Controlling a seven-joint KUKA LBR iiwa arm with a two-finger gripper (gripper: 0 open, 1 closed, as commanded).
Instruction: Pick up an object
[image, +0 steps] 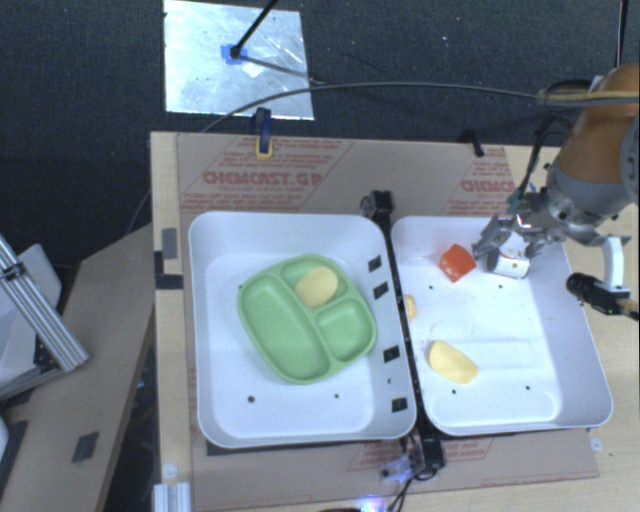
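Dark carpet surrounds my counter (330, 165), a brown board printed with red lettering, on which two shallow white bins sit side by side. My tool (503, 250) hangs over the far part of the right bin (560, 400), its tip low above the bin floor; whether its fingers are spread or pressed together I cannot tell, since they blur into the white plastic. Nothing shows between them. Just left of the tool, apart from it, an orange-red block (457, 262) lies on the bin floor. Nearer to the camera in the same bin lies a yellow lump (453, 362), well apart from my tool. A small yellow scrap (410, 306) sits at that bin's left edge, beside the black clips (385, 290) joining the two bins. In the left bin (220, 290) rests a green divided tray (290, 340), and in its far compartment lies a pale yellow rounded piece (318, 287). On the far side of the counter a blue and yellow clamp (263, 133) grips the board's edge, and beyond it a shiny silver sheet (200, 60) lies on the carpet.
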